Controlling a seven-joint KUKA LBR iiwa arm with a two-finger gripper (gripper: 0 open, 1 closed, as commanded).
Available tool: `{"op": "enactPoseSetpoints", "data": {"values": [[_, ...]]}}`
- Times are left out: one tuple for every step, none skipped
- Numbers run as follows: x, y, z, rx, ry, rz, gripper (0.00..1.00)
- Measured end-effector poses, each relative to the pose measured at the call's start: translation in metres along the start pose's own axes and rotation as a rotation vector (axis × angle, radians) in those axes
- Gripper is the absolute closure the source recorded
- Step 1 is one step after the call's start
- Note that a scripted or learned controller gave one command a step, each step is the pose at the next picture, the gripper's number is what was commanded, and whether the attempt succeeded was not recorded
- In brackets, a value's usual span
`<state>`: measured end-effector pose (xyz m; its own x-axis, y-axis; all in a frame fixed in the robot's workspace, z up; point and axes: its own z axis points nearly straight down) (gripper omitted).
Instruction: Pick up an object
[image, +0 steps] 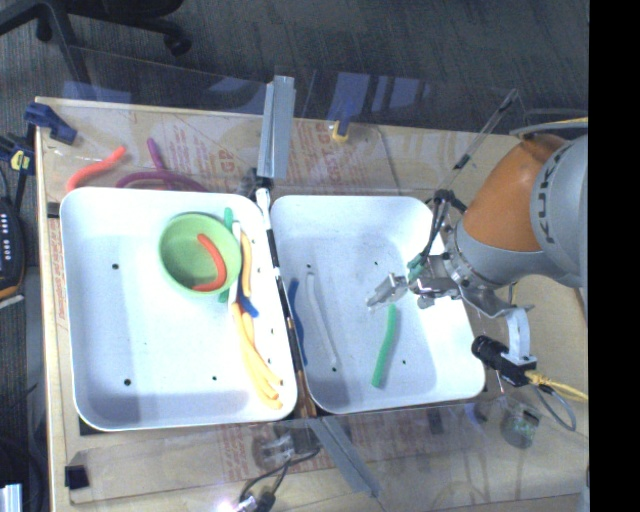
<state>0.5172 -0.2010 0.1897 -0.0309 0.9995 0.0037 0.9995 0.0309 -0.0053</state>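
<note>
A green stick (383, 346) lies slanted on the floor of the right bin (340, 225), its upper end just below the gripper (392, 291). The gripper hangs over that bin with its fingers (381, 295) close together and nothing between them. A blue stick (296, 322) rests along the bin's left wall. In the left bin (90, 300) sit a green bowl (185, 255) holding a red curved piece (212, 262), and yellow strips (255, 350) beside it. Both bins rest on the table (420, 150).

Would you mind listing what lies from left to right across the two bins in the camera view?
Left bin → green bowl → yellow strip → blue stick → green stick → gripper → orange band.
</note>
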Motion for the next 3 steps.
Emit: {"op": "enactPoseSetpoints", "data": {"values": [[-0.011,0.004,0.097,-0.007,-0.006,0.059,0.0],[0.005,-0.03,0.085,-0.002,-0.002,0.04,0.0],[0.005,-0.03,0.075,0.001,-0.001,0.037,1.0]]}}
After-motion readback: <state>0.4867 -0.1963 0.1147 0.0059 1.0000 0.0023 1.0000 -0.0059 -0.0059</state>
